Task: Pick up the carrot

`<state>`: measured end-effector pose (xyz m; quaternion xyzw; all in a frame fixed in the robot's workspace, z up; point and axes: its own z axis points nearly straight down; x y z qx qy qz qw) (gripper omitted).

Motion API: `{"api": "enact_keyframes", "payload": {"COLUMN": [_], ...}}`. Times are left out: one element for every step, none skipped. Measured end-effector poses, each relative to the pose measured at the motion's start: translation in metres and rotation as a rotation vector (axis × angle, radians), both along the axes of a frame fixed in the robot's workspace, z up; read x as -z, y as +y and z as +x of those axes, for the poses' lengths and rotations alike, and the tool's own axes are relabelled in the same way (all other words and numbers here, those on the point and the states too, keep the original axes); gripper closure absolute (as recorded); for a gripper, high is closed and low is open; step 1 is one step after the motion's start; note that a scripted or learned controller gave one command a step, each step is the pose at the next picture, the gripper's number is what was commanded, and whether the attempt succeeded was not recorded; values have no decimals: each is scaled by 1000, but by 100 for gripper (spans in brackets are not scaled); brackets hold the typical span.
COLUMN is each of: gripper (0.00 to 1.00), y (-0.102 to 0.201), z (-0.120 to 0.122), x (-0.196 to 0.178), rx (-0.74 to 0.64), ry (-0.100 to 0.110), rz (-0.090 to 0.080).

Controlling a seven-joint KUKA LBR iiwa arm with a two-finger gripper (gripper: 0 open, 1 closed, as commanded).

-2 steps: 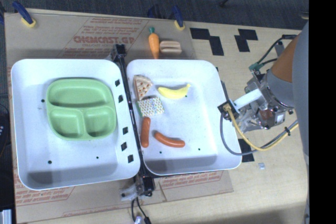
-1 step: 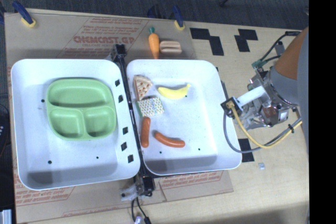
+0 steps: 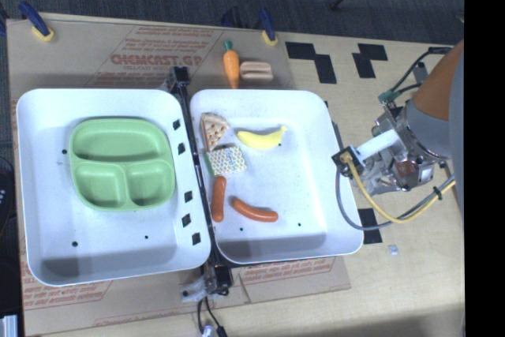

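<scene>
The left bin point(image 3: 39, 170) is holding a green divided tray point(image 3: 122, 162) and nothing I am after. At twelve o'clock from the right bin point(image 3: 316, 225), out on the cardboard just beyond its far rim, the carrot point(image 3: 230, 65) is lying: a small orange toy with a green top pointing away toward the far edge, its tapered end nearest the bin, and a hot-dog bun toy point(image 3: 256, 72) sitting just beside it at three o'clock. Inside the right bin a sandwich wedge point(image 3: 213, 130), a banana point(image 3: 260, 138), a waffle piece point(image 3: 228, 160) and two sausages point(image 3: 218, 198) point(image 3: 254, 211) are resting.

I am hanging my gripper point(image 3: 394, 162) at three o'clock off that bin, well apart from the carrot; whether it is parted or closed I cannot tell from here.

To do this well, I judge I am needing to travel toward ten o'clock, cross the bin above its rim, turn so my grip spans the carrot's narrow width, and come down on its thick middle, keeping clear of the bun
</scene>
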<state>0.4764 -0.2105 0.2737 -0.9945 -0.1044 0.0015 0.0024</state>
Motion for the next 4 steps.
{"api": "enact_keyframes", "payload": {"gripper": [100,100,100,0], "y": [0,0,62,62], "z": [0,0,0,0], "x": [-28,-64,-15,-15], "rx": [1,2,1,1], "ry": [0,-1,2,2], "rz": [-1,-1,0,-1]}}
